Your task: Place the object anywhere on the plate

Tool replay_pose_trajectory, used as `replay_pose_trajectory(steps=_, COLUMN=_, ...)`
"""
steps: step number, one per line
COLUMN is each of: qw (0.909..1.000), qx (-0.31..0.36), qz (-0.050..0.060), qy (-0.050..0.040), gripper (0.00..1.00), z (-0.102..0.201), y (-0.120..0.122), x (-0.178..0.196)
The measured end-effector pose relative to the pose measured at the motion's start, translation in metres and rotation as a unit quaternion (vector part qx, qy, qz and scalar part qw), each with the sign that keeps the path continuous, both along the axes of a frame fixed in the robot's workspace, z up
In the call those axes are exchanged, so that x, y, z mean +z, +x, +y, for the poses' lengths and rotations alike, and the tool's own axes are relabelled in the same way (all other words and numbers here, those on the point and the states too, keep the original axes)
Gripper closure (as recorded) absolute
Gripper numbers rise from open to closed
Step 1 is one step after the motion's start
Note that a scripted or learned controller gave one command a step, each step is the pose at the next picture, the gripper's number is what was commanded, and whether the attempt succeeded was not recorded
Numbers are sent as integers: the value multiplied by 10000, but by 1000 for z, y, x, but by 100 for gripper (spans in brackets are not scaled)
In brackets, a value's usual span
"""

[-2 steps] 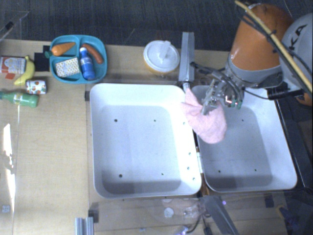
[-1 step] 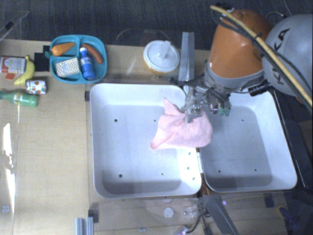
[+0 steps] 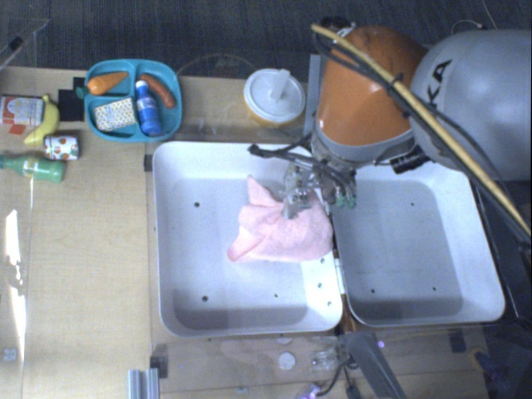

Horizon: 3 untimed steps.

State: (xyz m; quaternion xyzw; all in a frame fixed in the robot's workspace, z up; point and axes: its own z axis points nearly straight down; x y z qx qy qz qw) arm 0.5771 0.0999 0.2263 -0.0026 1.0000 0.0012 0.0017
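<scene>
A crumpled pink cloth (image 3: pixel 278 231) lies in the left white bin (image 3: pixel 191 256), against its right wall. My gripper (image 3: pixel 296 199) hangs from the orange-banded wrist directly over the cloth's upper right part and seems to touch it; its tip is lost against the fabric. The blue divided plate (image 3: pixel 169 106) sits on the bench beyond the left bin's far left corner, well away from the gripper. It holds toy food and a small blue bottle.
The right white bin (image 3: pixel 416 256) lies under the arm. A lidded yellow cup (image 3: pixel 274 96) stands behind the left bin. A toy banana (image 3: pixel 46 121), a small can (image 3: pixel 61 147) and a green bottle (image 3: pixel 33 168) lie at the bench's far left.
</scene>
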Motion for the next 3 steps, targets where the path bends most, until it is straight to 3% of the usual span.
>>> replay_pose_trajectory(steps=2, qw=10000, qx=1, qz=2, qy=1, gripper=100, z=96, y=-57, x=-2)
replay_pose_trajectory(steps=3, qw=10000, qx=0, qz=0, qy=2, gripper=0, z=96, y=-57, x=-2)
